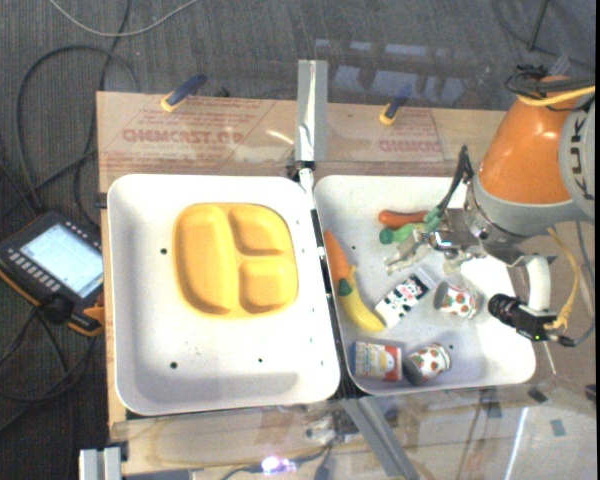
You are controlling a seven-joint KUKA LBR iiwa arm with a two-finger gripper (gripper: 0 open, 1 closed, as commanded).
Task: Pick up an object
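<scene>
Two shallow white bins sit side by side on the bench. The left bin [140, 368] carries a yellow divided tray [237, 258], lying a little toward its far edge, with three compartments facing up.

The right bin [500, 368] holds all the loose things. Along its left wall an orange carrot-like piece [338, 259] lies lengthwise, and a yellow banana [361, 311] curves away from it toward the middle. Near the far edge there is a red-and-green toy [404, 219]. A black-and-white patterned block [404, 299] sits about mid-bin, with a small spotted cup [457, 301] just beside it on the right. By the near edge a small carton [378, 360] lies on its side next to a spotted rounded piece [429, 363].

The grey arm with its orange band [530, 153] reaches over the bin's right edge. Its gripper [412, 253] is down in the far-middle part of the bin, metal fingers pointing left just below the red-and-green toy. From where I stand I cannot tell whether they are apart or together, or whether anything is between them.
</scene>
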